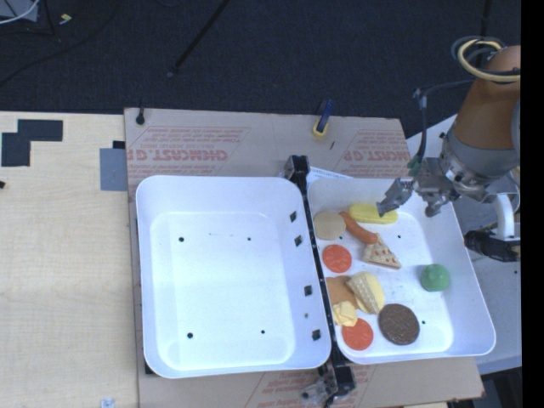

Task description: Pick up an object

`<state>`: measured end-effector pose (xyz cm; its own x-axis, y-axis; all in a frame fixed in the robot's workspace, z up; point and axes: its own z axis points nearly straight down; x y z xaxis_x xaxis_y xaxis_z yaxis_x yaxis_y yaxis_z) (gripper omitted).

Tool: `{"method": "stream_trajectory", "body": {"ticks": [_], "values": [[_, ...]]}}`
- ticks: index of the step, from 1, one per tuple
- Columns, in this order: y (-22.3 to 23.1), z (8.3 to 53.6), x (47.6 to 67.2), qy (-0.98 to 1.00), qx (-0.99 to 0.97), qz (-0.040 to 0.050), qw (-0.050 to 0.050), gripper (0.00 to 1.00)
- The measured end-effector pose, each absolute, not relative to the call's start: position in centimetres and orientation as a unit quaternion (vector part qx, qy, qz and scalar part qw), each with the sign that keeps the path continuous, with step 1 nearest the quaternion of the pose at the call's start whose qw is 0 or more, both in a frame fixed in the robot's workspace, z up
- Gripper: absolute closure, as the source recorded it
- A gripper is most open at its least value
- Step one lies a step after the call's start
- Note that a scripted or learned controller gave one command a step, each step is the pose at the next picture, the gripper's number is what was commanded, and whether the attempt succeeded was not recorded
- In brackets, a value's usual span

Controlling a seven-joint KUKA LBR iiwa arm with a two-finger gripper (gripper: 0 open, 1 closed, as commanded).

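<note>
The right bin [473, 289] holds several toy foods. A yellow piece [374, 214] lies at its far side beside an orange carrot [359, 229] and a beige bun [330, 224]. Nearer are a red slice [337, 258], a toast wedge [382, 255], a green ball [435, 277], a cheese wedge [368, 291], a brown disc [399, 324] and a red disc [358, 334]. My gripper [414, 202] hangs over the bin's far edge, just right of the yellow piece. It is open with nothing between its fingers.
The left bin [141, 228] sits beside the right one, with a black divider [308, 245] between them. Both rest on cardboard [212, 147]. A blue-yellow clamp [322, 119] stands at the far edge. The arm [486, 117] enters from the right.
</note>
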<state>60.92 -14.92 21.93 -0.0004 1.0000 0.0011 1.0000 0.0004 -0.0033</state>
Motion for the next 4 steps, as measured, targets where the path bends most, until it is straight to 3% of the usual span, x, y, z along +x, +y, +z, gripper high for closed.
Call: {"method": "stream_trajectory", "body": {"ticks": [1, 2, 3, 4], "values": [[-11.3, 13.0, 61.1, -0.708, -0.706, 0.0016, 0.003, 0.00], [-11.5, 14.3, 61.2, -0.707, -0.708, 0.0014, 0.003, 1.00], [-11.5, 14.3, 61.2, -0.706, -0.708, 0.0016, 0.003, 0.00], [-11.7, 15.3, 61.1, -0.705, -0.709, 0.0020, 0.004, 1.00]]}}
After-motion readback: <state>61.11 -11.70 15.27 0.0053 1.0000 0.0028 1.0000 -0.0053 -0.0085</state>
